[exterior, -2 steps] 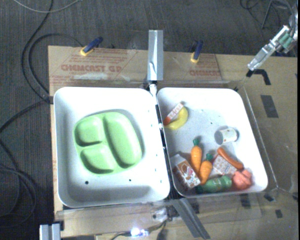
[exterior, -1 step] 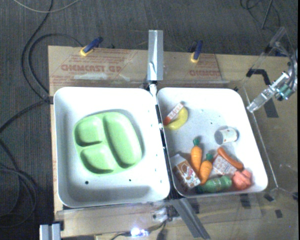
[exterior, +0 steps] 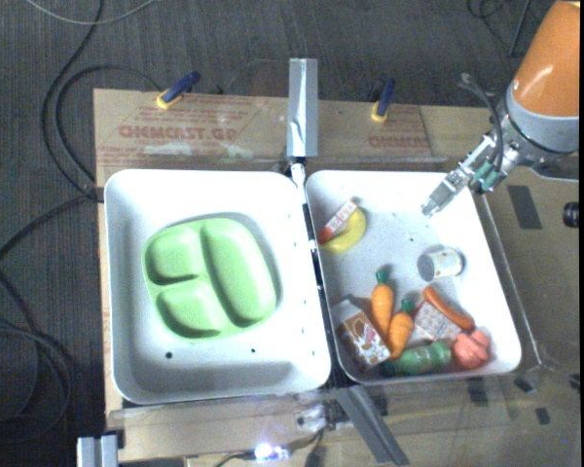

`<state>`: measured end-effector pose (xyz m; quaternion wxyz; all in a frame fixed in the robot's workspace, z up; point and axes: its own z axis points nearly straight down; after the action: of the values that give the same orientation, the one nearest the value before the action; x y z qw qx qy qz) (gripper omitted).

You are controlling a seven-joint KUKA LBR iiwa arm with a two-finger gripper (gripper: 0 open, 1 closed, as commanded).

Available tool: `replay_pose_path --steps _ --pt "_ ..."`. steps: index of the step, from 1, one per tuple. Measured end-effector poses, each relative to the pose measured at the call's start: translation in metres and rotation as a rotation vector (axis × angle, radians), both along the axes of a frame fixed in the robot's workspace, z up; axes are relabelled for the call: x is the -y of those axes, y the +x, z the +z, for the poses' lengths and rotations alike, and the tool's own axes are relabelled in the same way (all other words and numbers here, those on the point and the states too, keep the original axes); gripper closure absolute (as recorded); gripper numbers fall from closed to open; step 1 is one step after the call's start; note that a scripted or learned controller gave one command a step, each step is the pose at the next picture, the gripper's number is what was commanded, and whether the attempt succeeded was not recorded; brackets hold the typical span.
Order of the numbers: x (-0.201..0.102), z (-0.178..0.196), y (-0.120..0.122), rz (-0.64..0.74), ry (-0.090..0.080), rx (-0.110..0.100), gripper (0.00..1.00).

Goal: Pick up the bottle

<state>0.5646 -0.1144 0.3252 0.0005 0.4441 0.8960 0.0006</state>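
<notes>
A small red and white bottle-like item (exterior: 338, 219) lies tilted in the right bin (exterior: 409, 188), at its far left, leaning on a yellow banana (exterior: 350, 233). My gripper (exterior: 438, 202) hangs over the far right part of the same bin, pointing down and left, about a hand's width to the right of that item and apart from it. Nothing shows at its tip. A white cylinder (exterior: 442, 262) lies on its side just below the gripper.
Two carrots (exterior: 389, 317), a small printed box (exterior: 362, 336), a sausage (exterior: 448, 309), a green vegetable (exterior: 420, 359) and a pink piece (exterior: 473, 348) crowd the right bin's near end. A green divided tray (exterior: 210, 275) lies in the left bin (exterior: 127, 339).
</notes>
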Motion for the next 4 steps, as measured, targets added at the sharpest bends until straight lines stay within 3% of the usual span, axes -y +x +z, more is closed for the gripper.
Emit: replay_pose_path --steps 1,2,3,4 --pt "0.026 0.007 0.060 0.049 -0.003 0.000 1.00" --pt "0.048 -0.021 0.081 -0.022 0.000 0.001 1.00" --pt "0.076 0.014 0.100 -0.069 -0.002 0.002 1.00" --pt "0.044 -0.005 0.084 -0.260 0.000 -0.002 1.00"
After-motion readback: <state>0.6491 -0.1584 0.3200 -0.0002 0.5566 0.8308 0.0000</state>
